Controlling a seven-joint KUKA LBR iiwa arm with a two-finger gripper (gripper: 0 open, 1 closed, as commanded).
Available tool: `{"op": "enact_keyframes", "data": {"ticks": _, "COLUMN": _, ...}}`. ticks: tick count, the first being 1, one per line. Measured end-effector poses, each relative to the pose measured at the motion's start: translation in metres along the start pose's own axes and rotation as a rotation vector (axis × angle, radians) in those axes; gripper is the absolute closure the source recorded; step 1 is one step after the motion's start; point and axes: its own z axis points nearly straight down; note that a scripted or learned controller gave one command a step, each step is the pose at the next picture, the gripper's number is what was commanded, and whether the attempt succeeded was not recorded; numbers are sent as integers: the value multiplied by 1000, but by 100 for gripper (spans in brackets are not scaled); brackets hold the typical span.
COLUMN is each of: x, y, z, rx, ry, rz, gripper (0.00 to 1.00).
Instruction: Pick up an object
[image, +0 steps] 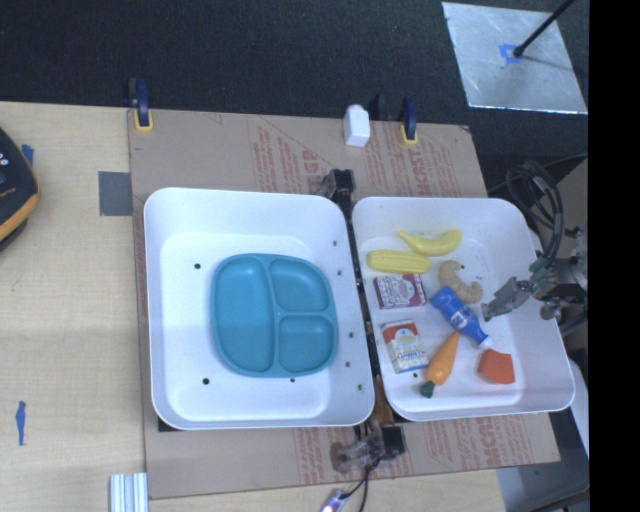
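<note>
Toys lie in the right bin (545, 400), and the gripper (505, 297) hangs over that bin near its far right side. I cannot tell how the gripper is set, and I see nothing held in it.

Just beside the gripper, on its left, lies a blue bottle (458, 315), tilted. A small tan thing (452, 272) sits near it, a bit higher up. Below the gripper is a red block (496, 367). An orange carrot (442, 360) lies below and to the left, close to the bottle's end. Farther left are two little boxes (398, 291), one above the other. A yellow banana (432, 241) and a corn cob (396, 262) lie up and to the left.

Well apart on the left, a blue plate (272, 313) with three parts sits in the left bin (175, 230). Both bins rest on the brown surface (250, 150).
</note>
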Motion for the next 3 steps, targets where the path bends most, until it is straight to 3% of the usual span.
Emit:
{"op": "enact_keyframes", "data": {"ticks": 1, "x": 40, "y": -6, "z": 99, "rx": 2, "ry": 0, "rz": -1, "gripper": 0}}
{"op": "enact_keyframes", "data": {"ticks": 2, "x": 31, "y": 32, "z": 144, "rx": 0, "ry": -1, "rz": -1, "gripper": 0}}
{"op": "enact_keyframes", "data": {"ticks": 3, "x": 30, "y": 32, "z": 134, "rx": 0, "ry": -2, "rz": -4, "gripper": 100}}
